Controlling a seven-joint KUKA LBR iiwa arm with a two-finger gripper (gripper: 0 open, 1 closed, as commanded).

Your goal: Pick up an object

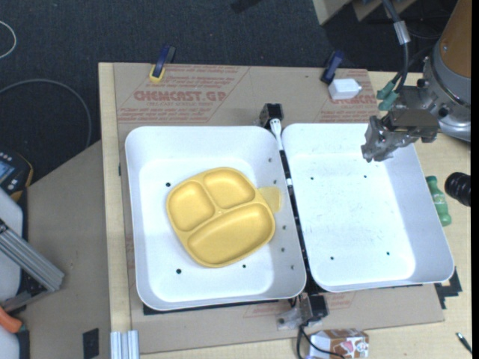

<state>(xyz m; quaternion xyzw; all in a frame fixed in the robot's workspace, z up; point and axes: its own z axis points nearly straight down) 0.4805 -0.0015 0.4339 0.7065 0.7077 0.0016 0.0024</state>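
While the yellow three-compartment plastic plate (220, 215) lies in the left white bin (142, 200), the gripper (378, 149) hangs above the right neighbour bin; its jaw state I cannot tell.

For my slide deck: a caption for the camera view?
Hand over right bin's far edge; yellow divided plate in left bin.

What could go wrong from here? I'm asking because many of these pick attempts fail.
1. The gripper hangs over the right bin's far corner, while the only object, the yellow divided plate, lies in the left bin; a descent here would likely close on nothing.
2. The plate is wide, shallow and smooth, so it may slip from a rim pinch.
3. Crossing over, the gripper could clip the raised rims where the bins meet.
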